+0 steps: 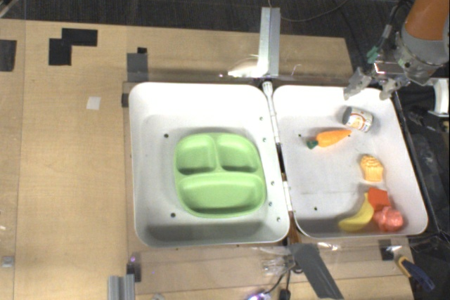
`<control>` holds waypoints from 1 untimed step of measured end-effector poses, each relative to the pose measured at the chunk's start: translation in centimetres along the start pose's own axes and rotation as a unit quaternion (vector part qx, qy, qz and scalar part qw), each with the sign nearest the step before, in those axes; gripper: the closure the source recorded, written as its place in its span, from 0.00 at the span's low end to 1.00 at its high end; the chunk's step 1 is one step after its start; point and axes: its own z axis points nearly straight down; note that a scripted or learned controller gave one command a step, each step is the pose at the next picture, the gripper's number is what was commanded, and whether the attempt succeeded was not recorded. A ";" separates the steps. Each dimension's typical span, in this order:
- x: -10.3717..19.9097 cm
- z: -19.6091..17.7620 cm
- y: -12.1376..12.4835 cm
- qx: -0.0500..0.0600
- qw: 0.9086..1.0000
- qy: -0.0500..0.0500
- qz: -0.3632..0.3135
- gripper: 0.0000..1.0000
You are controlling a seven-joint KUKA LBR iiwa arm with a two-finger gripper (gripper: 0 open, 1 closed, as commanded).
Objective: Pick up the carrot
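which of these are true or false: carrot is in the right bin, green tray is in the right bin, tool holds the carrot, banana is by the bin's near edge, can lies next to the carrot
1. The carrot lies in the right bin. True.
2. The green tray sits in the right bin. False: it is in the left bin.
3. The tool holds the carrot. False: it is open above the bin's far edge, with nothing between its fingers.
4. The banana lies near the right bin's near edge. True.
5. The small can lies just beyond the carrot's orange end. True.
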 end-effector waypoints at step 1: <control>2.4 9.5 -1.0 -0.002 1.000 0.000 0.006 0.00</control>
